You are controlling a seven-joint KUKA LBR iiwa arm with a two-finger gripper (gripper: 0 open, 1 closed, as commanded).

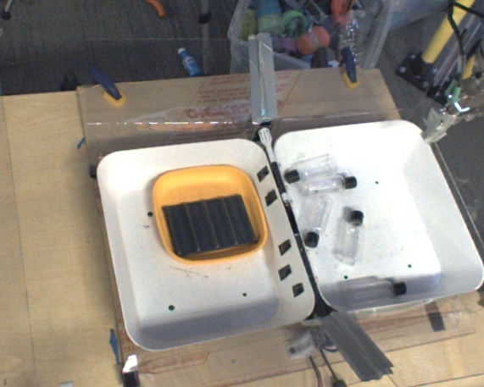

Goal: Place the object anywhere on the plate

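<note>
My hand (444, 116) hangs well off to the right of the yellow plate (167, 190), past the far corner of the right bin (415, 182). It is too small and blurred there for me to tell whether it is apart or together, and I see nothing held in it.

A black ridged block (209, 224) already lies flat in the middle of the plate, well inside the rim. If that is the object, I judge the placing done and I need only keep clear.

If not, the object is one of the clear vials with black caps (319, 177) lying loose to the right of the plate, beyond the divider (280, 219) between the bins. Then I would take the vial (347, 238) that lies apart from its neighbours and grip it across its narrow body, not by the cap. I would lift it high enough to clear the divider, carry it left and lower it onto the plate. The vials look smooth and round, so I expect one could slip or roll off the ridged block. I would set it down low, not drop it.
</note>
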